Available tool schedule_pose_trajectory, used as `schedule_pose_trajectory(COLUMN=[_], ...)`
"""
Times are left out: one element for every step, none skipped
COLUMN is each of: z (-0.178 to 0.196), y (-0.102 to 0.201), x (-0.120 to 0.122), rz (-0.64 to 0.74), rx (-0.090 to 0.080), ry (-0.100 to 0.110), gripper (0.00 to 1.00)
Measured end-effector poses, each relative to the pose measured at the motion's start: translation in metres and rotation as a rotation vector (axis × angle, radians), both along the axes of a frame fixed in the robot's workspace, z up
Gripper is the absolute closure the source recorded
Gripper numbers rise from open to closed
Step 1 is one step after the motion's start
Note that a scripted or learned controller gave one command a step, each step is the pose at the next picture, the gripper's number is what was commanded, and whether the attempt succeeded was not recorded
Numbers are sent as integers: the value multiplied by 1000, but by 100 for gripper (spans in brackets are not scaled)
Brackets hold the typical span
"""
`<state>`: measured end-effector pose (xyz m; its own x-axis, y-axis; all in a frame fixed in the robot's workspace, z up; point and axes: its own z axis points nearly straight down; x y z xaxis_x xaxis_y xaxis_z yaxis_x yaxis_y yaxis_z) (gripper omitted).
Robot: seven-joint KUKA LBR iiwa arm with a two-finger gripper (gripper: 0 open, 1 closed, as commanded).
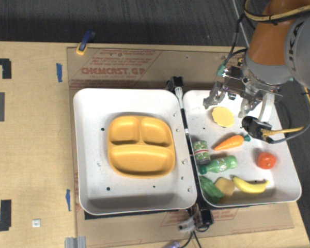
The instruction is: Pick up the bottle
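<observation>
While the green bottle (219,165) lies on its side in the right bin (287,161), between a carrot (228,142) above and a banana (250,185) below, the gripper (232,101) hangs over the bin's far end, fingers spread and holding nothing, beside a yellow disc (223,117).
</observation>
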<state>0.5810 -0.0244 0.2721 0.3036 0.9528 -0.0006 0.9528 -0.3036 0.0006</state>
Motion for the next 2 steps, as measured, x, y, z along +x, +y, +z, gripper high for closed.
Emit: schedule_pose_trajectory(z=[-88,-78], y=[-24,-24], x=[-58,-57], rz=[186,187], rx=[1,1], ry=[2,1], gripper=[0,100])
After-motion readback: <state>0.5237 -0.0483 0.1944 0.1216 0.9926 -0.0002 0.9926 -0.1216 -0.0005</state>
